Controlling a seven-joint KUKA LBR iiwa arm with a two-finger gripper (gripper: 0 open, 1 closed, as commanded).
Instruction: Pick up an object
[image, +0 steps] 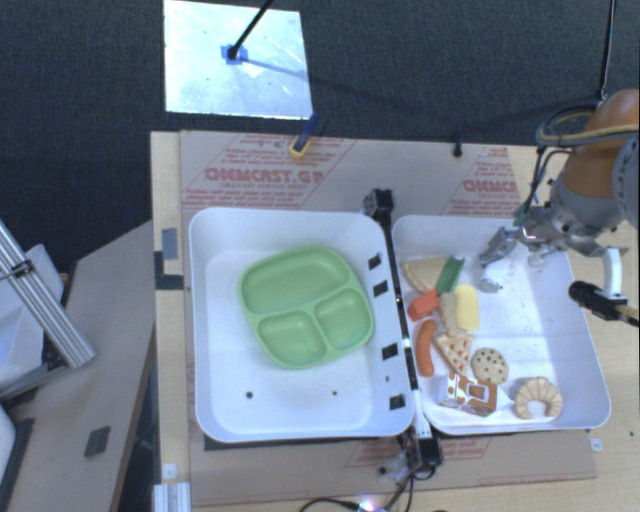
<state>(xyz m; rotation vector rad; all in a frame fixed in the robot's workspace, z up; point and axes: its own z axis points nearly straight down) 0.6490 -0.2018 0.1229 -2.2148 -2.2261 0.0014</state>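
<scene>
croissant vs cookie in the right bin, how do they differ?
The croissant is a curved, ridged crescent in pale tan; the cookie is a flat round disc with dark specks. The croissant lies nearest the right bin's front corner, clear of the rest; the cookie sits to its left, against the food pile. Both are toy baked goods lying flat.

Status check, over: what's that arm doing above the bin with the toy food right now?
Gripper hanging over right bin, upper part. Nothing seen between its fingers. Toy food piled along bin's left side; green piece nearest. Path looks unobstructed.
</scene>
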